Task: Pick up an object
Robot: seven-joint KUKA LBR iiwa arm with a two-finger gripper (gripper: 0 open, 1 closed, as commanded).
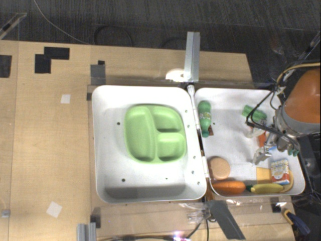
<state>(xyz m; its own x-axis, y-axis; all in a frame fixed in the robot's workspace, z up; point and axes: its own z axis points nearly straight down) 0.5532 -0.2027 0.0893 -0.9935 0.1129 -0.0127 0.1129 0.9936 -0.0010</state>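
Two bins (100, 134) (225, 97). One plate (153, 133) in the 9 o'clock bin. One bottle (204, 115), bun (219, 167), carrot (229, 187), banana (270, 188), carton (280, 170) at 3 o'clock.

Bare floor mid right bin (228, 129); toys (251, 187) crowd its near edge

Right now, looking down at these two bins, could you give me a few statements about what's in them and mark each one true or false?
1. A green divided tray lies in the left bin. True.
2. The green bottle lies in the left bin. False: it lies in the right bin, along its left wall.
3. A carrot lies at the right bin's near edge. True.
4. The banana lies by the bottle. False: it lies at the near edge, right of the carrot.
5. The tool hangs over the tray. False: it is over the right bin's right side.
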